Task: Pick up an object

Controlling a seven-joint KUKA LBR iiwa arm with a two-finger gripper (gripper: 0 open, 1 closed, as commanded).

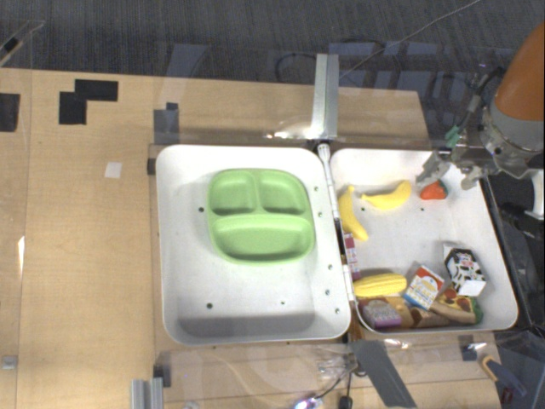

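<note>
Small orange-red toy (434,191), our likely target, lies in the right white bin (498,254) at its far edge, between the spread fingers of our tool (446,170), which hangs open, gripping nothing; a yellow banana (385,198) rests nearby.

- No text, number or brand can be read anywhere.
- The small carton (422,288) in the right bin (502,254) bears coloured print, too small to read.
- The black-and-white box (464,270) shows a pattern, no legible words.
</note>
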